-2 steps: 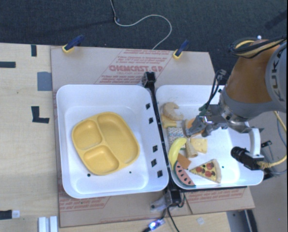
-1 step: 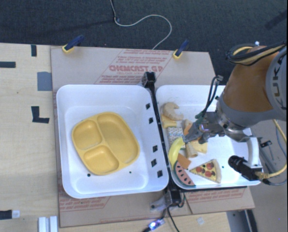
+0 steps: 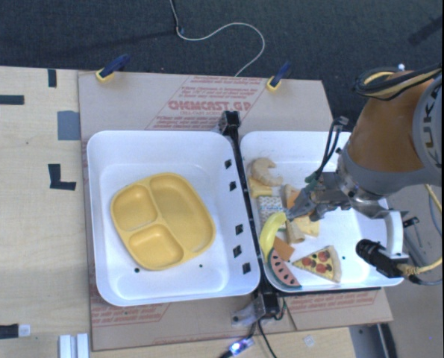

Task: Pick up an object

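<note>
the arm enters from the right and stands over the right bin (image 3: 356, 278), its gripper (image 3: 305, 206) lowered into the cluster of toy food against that bin's left wall. the placement fits a pick attempt: the tool is set down where the objects are densest, not over bare floor.

gripper state: cannot be told; the dark tool head overlaps the pieces beneath it and hides the detail. no object can be confirmed as held.

candidate objects, all in the right bin: a banana (image 3: 270, 230) just left of the tool, a pale bread-like piece (image 3: 263, 171) above it, a pizza slice (image 3: 318, 262) and a watermelon slice (image 3: 280, 270) toward the near edge. the pieces touch or overlap, so a neighbour may be nudged or dragged on closing.

left bin (image 3: 102, 200) holds a yellow divided plate (image 3: 162, 219), lying flat and well apart from the tool.

judgement: grasp step in hand, outcome unverified.
</note>
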Tool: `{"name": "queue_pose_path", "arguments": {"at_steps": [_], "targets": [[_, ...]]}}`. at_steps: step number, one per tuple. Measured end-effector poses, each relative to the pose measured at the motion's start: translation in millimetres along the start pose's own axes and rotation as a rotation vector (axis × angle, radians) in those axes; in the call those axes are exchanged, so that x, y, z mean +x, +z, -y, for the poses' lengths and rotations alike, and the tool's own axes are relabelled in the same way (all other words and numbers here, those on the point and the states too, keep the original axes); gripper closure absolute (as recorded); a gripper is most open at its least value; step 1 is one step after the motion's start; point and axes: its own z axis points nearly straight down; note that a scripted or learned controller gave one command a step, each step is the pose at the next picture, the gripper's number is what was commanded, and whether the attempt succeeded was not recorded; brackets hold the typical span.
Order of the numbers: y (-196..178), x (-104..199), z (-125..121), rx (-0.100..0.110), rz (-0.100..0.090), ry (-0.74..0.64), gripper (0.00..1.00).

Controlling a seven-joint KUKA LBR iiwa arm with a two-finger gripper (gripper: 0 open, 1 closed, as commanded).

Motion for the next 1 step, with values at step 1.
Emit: {"name": "queue_pose_path", "arguments": {"at_steps": [1], "targets": [[9.4,-4.3,7.1,0.001,0.000,0.001,1.00]]}}
